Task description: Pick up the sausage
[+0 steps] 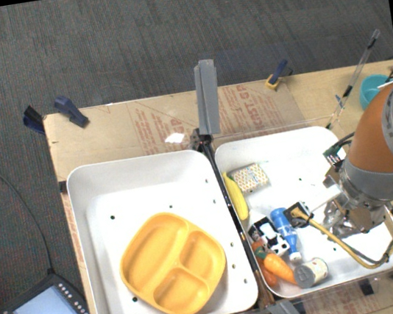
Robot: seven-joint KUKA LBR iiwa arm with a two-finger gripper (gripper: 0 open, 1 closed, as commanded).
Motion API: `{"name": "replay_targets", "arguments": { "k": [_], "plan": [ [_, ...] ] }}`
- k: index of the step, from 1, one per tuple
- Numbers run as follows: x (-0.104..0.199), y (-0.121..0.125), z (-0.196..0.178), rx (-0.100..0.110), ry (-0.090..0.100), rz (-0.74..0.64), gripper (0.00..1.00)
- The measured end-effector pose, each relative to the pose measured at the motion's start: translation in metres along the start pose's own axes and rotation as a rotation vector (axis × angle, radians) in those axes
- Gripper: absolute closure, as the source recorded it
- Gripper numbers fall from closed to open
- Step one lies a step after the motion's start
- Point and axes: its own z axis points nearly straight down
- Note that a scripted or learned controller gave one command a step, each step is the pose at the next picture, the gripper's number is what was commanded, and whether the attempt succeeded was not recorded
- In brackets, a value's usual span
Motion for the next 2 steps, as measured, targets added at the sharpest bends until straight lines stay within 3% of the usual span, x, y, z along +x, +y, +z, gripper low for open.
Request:
{"name": "replay_targets", "arguments": {
  "k": [1,2],
  "plan": [
    [0.0387,0.0494,0.0379,0.000,-0.001,0.004,1.00],
    [0.0380,0.0483,0.0302,0.005,-0.007,0.001,1.00]
  ]
}}
